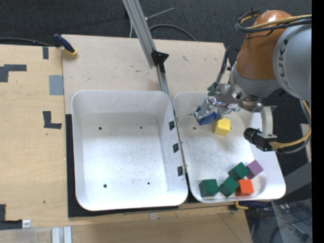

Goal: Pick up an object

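A blue block [205, 117] sits at the tip of the gripper [208, 113], in the far part of the right bin [273, 186], near that bin's left wall. The gripper's fingers appear to close on this block, gripping it from above, though the contact itself is small and partly hidden by the metal of the wrist. Just to the right of the blue block, and slightly nearer, lies a yellow block [221, 126] on the bin floor, close beside it.

In the near right corner of the same bin a cluster of blocks lies together: two green blocks [208, 187] side by side, a third green one behind them, an orange block [245, 187] and a purple block [254, 167] at the far right of the group.

The arm [271, 49] reaches in from the right, its orange band above the wrist. The left bin [81, 105] stands beside the right one, their walls touching.
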You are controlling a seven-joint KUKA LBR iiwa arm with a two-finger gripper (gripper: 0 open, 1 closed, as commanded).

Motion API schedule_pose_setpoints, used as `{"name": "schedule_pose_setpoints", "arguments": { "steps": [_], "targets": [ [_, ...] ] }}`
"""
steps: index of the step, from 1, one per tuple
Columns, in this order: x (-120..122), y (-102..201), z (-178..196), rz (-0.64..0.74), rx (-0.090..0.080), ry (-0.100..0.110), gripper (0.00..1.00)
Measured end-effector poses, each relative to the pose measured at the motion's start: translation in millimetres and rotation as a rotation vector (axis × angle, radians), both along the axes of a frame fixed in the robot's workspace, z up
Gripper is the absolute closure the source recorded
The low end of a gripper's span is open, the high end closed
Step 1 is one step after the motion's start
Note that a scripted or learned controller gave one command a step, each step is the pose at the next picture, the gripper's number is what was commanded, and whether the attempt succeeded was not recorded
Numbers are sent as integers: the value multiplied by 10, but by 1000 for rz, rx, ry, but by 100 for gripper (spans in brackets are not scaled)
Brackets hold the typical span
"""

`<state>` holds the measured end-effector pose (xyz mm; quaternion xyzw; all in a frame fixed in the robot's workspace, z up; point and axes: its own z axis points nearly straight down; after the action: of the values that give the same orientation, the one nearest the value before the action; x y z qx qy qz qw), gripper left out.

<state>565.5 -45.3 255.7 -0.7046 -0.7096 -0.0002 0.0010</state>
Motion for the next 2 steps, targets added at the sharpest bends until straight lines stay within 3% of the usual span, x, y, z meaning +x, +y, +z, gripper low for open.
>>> {"name": "schedule_pose_setpoints", "arguments": {
  "steps": [1, 2],
  "targets": [
    [255, 476, -181, -1, -1, 2, 100],
    [518, 931, -108, -1, 0, -1, 100]
  ]
}}
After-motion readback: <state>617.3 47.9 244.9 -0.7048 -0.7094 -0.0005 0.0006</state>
